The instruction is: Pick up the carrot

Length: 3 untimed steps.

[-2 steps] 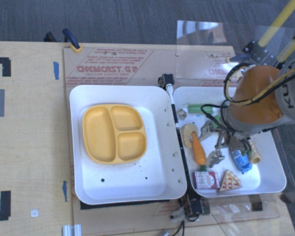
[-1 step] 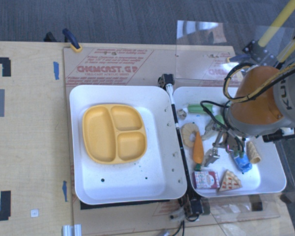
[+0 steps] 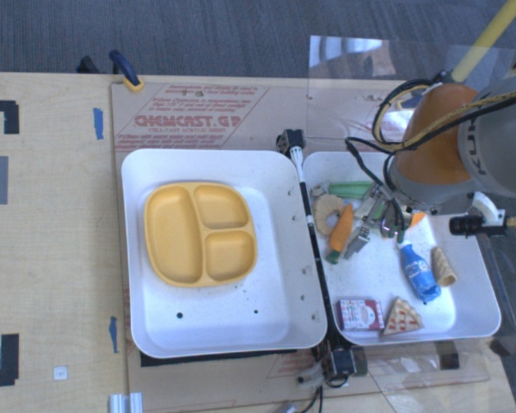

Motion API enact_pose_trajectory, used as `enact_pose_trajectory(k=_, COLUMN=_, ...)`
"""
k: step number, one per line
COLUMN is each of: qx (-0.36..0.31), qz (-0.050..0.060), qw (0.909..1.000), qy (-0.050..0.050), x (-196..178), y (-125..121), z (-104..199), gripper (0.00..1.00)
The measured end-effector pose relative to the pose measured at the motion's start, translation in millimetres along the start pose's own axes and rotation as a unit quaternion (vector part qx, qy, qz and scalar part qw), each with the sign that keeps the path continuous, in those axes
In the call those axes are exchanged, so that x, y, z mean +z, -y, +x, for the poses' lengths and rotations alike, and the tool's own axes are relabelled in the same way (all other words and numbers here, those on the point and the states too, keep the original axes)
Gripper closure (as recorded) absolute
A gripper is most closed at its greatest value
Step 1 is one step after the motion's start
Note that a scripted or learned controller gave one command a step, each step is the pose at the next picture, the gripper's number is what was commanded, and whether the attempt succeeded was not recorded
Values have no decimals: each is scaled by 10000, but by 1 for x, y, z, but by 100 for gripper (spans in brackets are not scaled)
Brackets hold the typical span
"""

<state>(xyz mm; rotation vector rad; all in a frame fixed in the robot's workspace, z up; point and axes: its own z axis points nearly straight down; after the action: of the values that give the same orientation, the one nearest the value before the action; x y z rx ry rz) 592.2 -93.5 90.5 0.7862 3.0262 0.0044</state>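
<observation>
Within the right bin [image 3: 477,317], the end effector [image 3: 359,241] sits just beside the carrot [image 3: 341,226], fingers slightly parted and holding nothing; grasp and lift remain.

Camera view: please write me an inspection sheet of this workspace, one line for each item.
Surface: left bin and right bin, both white, side by side on a wooden bench.
Job's things: carrot in the right bin, near its left wall, lying on a tan round piece.
Clutter: yellow tray with three compartments in the left bin; in the right bin a green item, blue bottle, cone, red packet, pizza slice.
Grippers: hand low in the right bin, just right of the carrot; a grasp cannot be told.
Cables: black and yellow cables loop at the wrist.
Surroundings: cardboard sheet with red print behind the bins; grey floor.
</observation>
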Motion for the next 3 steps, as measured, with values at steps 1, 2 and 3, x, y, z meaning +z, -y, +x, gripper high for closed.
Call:
enact_pose_trajectory(k=1, qx=1083, qz=19, qw=9941, qy=-30, x=2, y=-15, z=-39, gripper=0)
enact_pose_trajectory(k=2, qx=1073, qz=13, qw=9942, qy=39, x=-13, y=-15, z=-43, gripper=100)
enact_pose_trajectory(k=3, qx=1071, qz=16, qw=9942, qy=30, x=-12, y=-15, z=-42, gripper=0)
